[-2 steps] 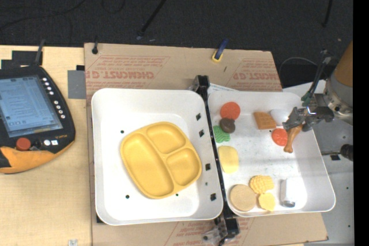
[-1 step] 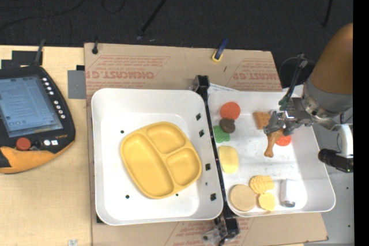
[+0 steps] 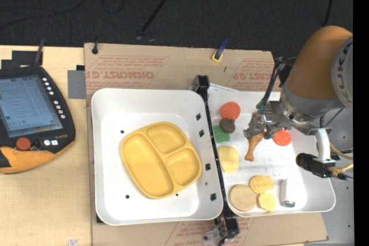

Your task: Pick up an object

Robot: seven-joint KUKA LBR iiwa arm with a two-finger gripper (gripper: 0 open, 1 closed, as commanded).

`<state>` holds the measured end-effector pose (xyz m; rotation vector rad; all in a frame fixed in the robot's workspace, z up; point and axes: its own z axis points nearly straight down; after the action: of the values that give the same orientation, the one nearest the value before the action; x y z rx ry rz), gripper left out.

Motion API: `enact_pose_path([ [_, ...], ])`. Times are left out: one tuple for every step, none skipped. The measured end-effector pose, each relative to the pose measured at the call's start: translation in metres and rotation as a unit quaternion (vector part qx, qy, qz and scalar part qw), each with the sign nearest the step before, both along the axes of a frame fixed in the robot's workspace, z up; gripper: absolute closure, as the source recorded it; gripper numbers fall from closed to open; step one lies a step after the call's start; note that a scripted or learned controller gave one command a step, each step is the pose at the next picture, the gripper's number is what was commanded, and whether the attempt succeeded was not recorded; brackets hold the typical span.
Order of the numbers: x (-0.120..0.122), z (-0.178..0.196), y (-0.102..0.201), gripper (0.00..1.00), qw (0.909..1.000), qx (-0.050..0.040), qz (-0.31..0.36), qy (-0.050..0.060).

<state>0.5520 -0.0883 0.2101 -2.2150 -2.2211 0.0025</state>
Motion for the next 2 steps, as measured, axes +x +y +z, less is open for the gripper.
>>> enact_pose_path([
  [0.010, 0.000, 0.046, 1.00, 1.0000, -0.0001, 0.000, -0.001],
  [0.007, 0.015, 0.107, 1.00, 1.0000, 0.0002, 0.001, -0.002],
])
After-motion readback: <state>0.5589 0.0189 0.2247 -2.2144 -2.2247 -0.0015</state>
